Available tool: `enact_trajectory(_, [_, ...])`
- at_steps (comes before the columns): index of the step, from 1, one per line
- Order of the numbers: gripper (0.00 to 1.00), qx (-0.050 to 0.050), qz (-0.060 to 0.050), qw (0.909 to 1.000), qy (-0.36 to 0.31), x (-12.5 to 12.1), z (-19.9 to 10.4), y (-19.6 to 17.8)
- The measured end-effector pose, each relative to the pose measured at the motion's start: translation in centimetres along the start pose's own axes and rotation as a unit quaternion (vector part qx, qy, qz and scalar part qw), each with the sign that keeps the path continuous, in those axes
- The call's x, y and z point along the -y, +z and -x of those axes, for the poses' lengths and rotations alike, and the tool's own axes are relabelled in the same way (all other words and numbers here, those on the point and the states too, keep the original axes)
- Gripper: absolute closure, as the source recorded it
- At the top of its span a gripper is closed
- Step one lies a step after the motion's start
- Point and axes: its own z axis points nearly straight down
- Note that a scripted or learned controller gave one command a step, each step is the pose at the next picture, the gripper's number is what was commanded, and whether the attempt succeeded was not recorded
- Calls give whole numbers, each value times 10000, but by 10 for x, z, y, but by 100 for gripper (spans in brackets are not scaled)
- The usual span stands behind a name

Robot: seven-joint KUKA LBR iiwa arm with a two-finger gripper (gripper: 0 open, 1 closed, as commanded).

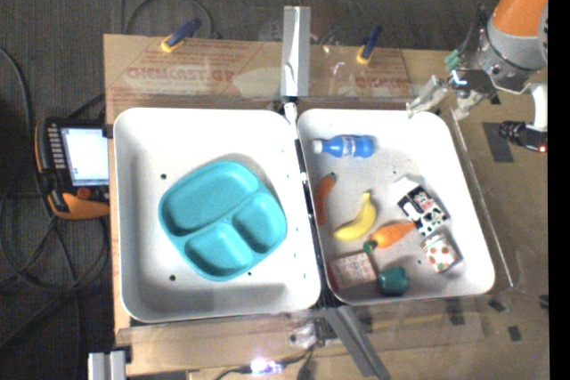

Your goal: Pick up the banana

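Note:
The yellow banana (356,219) lies curved near the middle of the right bin (463,191). An orange carrot (393,234) touches its lower end. My gripper (443,99) hangs above the bin's far right corner, well away from the banana, up and to the right. It is open, with nothing between its fingers.
Around the banana the right bin also holds a blue-capped bottle (346,146), an orange piece (324,191), a black-and-white box (420,205), a spotted box (441,253), a brown packet (354,268) and a green pepper (393,280). A teal divided plate (224,218) lies in the left bin (142,147).

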Motion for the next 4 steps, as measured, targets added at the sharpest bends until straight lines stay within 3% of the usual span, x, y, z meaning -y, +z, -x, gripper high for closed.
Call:
enact_trajectory(1, [100,19,-8,10000,-7,0,0,-9])
enact_trajectory(2, [0,29,-11,10000,-8,0,0,-9])
enact_trajectory(3, [0,-2,8,9998,-205,85,-40,126])
enact_trajectory(4, [0,19,87,9995,-319,118,-102,139])
